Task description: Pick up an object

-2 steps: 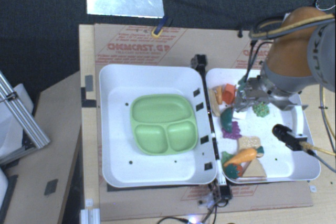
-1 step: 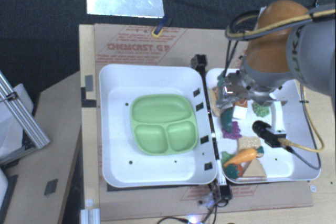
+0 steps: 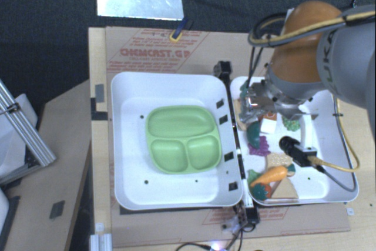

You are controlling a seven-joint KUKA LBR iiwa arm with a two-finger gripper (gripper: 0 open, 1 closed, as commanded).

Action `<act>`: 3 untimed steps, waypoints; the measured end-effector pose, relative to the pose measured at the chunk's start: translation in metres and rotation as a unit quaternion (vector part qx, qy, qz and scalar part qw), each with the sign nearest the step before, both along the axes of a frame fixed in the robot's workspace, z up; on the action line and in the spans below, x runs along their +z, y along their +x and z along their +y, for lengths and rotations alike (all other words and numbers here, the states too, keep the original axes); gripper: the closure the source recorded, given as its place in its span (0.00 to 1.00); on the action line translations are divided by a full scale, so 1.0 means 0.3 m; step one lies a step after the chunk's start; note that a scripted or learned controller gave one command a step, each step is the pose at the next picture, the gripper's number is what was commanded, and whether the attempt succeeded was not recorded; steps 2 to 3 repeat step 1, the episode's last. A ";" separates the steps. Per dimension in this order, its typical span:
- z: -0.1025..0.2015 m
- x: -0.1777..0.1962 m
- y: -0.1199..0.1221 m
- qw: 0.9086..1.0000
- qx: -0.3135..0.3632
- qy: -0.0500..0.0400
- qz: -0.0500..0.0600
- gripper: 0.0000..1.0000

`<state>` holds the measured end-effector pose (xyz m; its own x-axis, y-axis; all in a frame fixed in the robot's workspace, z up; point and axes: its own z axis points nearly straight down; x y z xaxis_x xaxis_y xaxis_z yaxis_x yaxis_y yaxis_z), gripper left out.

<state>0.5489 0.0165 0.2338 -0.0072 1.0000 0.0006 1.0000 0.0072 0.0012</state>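
Two shallow white plastic bins sit side by side so items can pass between them. Centred in the left bin [image 3: 126, 126] lies a smooth pale-green plastic plate with three compartments [image 3: 182, 139], ready to receive something. Toy food clutters the right bin [image 3: 329, 185]: a glossy orange carrot [image 3: 273, 174] at 6 o'clock, a bumpy purple grape cluster [image 3: 259, 144] and a teal piece [image 3: 254, 133] near the dividing wall, flat tan bread slices [image 3: 281, 161]. Descending at the bin's 10 o'clock, the metal gripper [image 3: 254, 104] hovers above the teal piece; its claw's state I cannot tell.
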 end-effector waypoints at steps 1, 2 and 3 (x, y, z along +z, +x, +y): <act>0.001 0.000 -0.003 1.000 0.000 0.000 0.000 1.00; 0.001 0.000 -0.003 1.000 0.000 0.000 0.000 1.00; 0.001 0.000 -0.003 1.000 0.000 0.000 0.000 1.00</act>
